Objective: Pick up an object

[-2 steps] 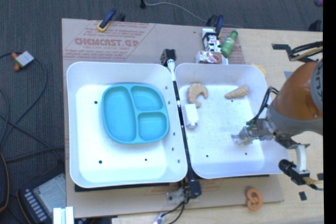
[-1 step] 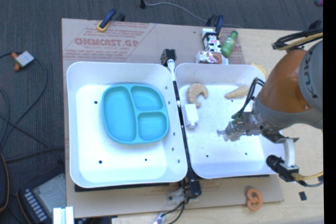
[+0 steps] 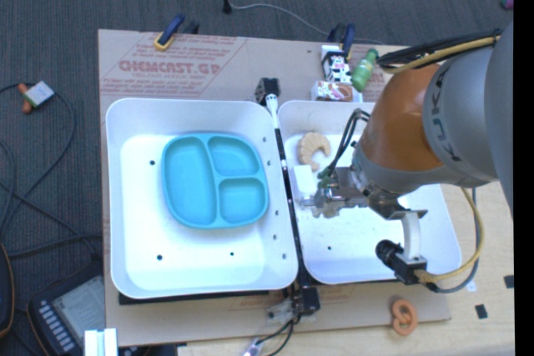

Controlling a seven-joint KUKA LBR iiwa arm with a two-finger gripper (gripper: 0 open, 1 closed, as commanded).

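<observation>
A tan croissant-shaped toy [image 3: 314, 147] lies in the right bin [image 3: 434, 250], near its upper left corner. Its long axis runs roughly left to right, and its curved tips point down toward the gripper. A small white object [image 3: 303, 177] sits just below it. The grey arm with its orange band [image 3: 392, 125] reaches in from the right and bends down over the right bin. The gripper [image 3: 321, 200] hangs low by the bin's left wall, below the croissant; whether the fingers are open or closed cannot be told. A blue divided plate [image 3: 215, 180] lies in the left bin [image 3: 133, 263].
</observation>
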